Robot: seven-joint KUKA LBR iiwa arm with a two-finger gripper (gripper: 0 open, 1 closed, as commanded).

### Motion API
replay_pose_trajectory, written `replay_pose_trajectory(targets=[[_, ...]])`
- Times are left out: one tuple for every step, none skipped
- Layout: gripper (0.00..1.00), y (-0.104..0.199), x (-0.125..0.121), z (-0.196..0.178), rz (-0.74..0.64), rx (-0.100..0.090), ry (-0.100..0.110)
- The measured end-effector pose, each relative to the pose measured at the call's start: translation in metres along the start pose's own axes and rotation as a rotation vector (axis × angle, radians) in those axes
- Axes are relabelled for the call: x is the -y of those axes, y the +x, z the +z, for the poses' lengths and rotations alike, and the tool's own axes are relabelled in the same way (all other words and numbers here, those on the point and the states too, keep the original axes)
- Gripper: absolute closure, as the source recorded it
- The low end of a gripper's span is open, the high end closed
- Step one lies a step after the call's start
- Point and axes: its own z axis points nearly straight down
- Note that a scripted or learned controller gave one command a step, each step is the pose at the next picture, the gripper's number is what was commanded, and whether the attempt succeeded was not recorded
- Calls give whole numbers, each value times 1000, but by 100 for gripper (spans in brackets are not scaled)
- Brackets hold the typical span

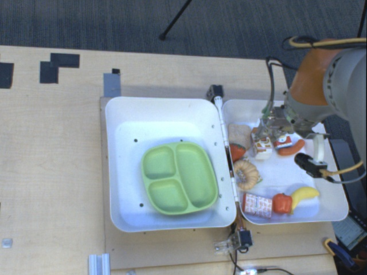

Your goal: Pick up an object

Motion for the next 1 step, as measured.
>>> replay_pose_trajectory(targets=[[100, 66, 71, -50, 3, -2, 3]])
